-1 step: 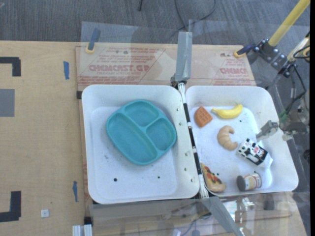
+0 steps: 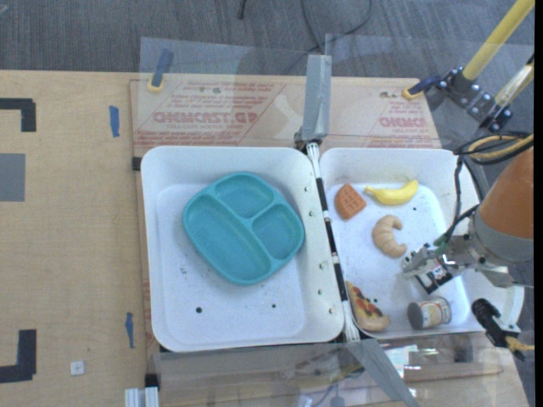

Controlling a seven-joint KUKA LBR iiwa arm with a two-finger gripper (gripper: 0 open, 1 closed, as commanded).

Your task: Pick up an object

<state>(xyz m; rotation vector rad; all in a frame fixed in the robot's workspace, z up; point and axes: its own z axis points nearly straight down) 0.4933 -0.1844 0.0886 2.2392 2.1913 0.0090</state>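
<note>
The right bin (image 2: 428,164) holds a yellow banana (image 2: 392,193) at the back. An orange waffle-like piece (image 2: 349,201) lies left of the banana, and a tan croissant (image 2: 389,235) sits in the middle. A pizza slice (image 2: 367,306) lies at the front left and a small tin can (image 2: 429,314) on its side at the front right. My gripper (image 2: 422,267) hangs low over the bin's right side, just right of the croissant and above the can. Nothing shows between its fingers.
The left bin (image 2: 161,176) holds a teal divided plate (image 2: 243,226). A metal divider (image 2: 317,100) stands between the bins at the back. The arm's orange band (image 2: 513,197) and cables crowd the right edge. A clear panel lies behind the bins.
</note>
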